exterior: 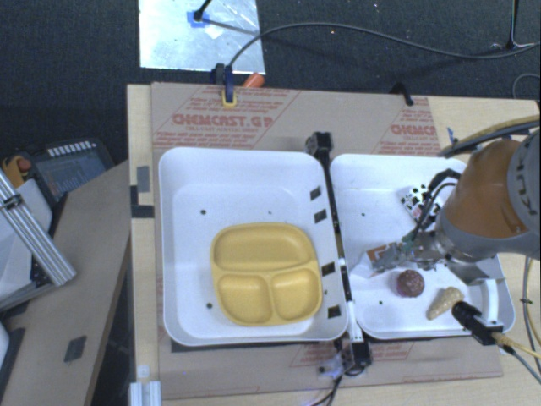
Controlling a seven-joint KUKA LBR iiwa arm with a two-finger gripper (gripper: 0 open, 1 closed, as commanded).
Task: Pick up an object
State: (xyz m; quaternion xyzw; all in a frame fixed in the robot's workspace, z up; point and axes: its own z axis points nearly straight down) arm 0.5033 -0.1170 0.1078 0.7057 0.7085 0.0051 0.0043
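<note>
Gripper [382, 257] low in the right bin [372, 194], just left of the brown ball [411, 282]; can't tell its state. Best to center over the ball, descend straight, avoid the pale cone [445, 302] beside it.

A sheet of brown cardboard [279, 112] printed with red lettering is lying under the bins on the table [135, 125], and a yellow and orange clamp [230, 87] is gripping its far edge. Beyond it, a shiny metal plate [182, 24] is resting on dark carpet [380, 15], with a bit of blue tape [199, 19] on it. At the left, a dark keypad device [63, 172] is sitting beside a silver aluminium rail [34, 235].
</note>
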